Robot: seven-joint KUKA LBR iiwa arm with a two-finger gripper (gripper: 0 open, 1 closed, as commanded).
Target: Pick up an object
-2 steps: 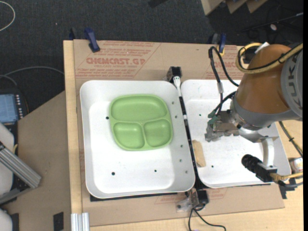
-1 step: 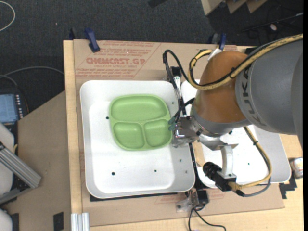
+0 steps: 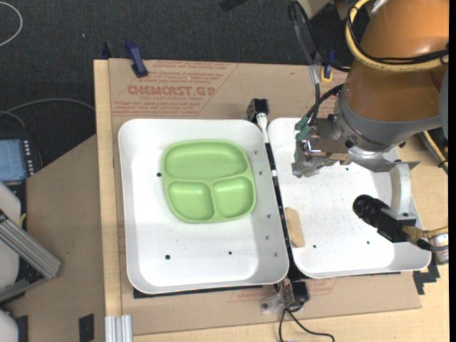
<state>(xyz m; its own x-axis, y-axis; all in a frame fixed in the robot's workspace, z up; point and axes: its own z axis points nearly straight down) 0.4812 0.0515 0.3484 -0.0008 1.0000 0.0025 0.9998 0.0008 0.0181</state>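
Observation:
A light green plate (image 3: 209, 180) with three compartments lies flat in the left bin (image 3: 142, 255), toward its back. A small tan, wood-coloured piece (image 3: 294, 228) rests in the right bin (image 3: 335, 258) against its left wall. My gripper (image 3: 308, 164) hangs over the back left part of the right bin, under the grey and orange wrist. It is well behind the tan piece and to the right of the plate. Nothing shows in its grasp.
The two white bins sit side by side on a cardboard sheet (image 3: 171, 84) with red print. The arm's bulk covers the back right of the right bin. A blue clip (image 3: 135, 58) sits at the cardboard's back left corner.

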